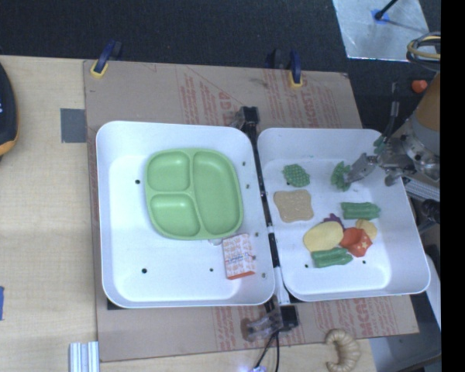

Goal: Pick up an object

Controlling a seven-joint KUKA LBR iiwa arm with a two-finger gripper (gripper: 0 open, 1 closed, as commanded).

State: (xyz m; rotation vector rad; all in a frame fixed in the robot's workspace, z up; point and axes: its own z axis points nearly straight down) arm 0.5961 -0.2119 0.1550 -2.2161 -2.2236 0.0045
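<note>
While the gripper (366,163) reaches in from the right edge of the frame, a small bumpy dark green plastic piece (341,176) is touched at its upper right by the fingertips; whether it is gripped or the fingers merely rest beside it cannot be told.

The piece is found in the upper middle of the shallow white right bin (403,273). A round green knobbly piece (296,175) is seen to its left, a tan bread slice (294,205) below that, and a green pod (359,209), yellow lump (322,236) and red piece (356,241) lower down. A light green three-compartment plate (194,193) and a small red-and-white packet (238,256) are held in the left bin (124,277).
</note>
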